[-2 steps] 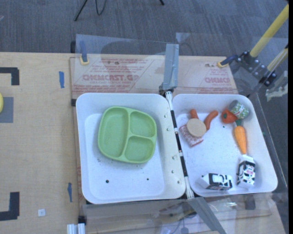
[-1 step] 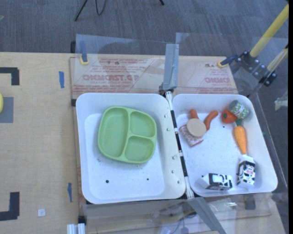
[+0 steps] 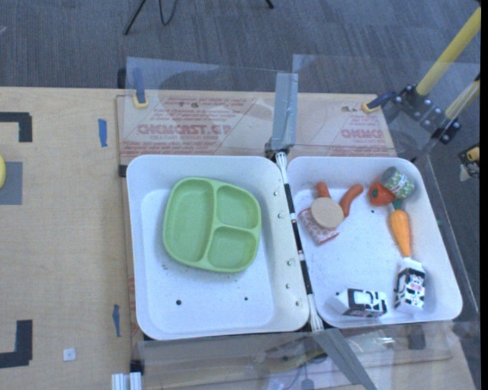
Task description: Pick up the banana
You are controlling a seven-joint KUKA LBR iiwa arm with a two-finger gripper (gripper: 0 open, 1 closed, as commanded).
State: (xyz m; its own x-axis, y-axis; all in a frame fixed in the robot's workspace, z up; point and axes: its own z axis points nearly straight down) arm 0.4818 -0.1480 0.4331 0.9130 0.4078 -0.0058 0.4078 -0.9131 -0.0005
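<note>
Green plate (image 3: 211, 225) (white bins (image 3: 145, 190))

Right bin (image 3: 438, 251) centre free; green plate (image 3: 211, 225) crowds left bin (image 3: 145, 251)

A yellow object (image 3: 1, 172), perhaps the banana, lies cut off at the view's left edge.

Robotics lab or test cell, not a home. Light plywood bench top (image 3: 61, 251) carries black tape corner marks (image 3: 19, 126) and short blue tape strips (image 3: 102, 132). Two shallow white plastic bins (image 3: 145, 183) sit side by side, framed by clear acrylic panels (image 3: 206, 84) joined with grey tape (image 3: 285, 110). Toy plastic food and a light green divided plate (image 3: 212, 225) serve as props. Grey carpet floor (image 3: 343, 38) behind; black tripod legs (image 3: 149, 15) and yellow-and-black stand poles (image 3: 450, 53) at the top edge.
</note>
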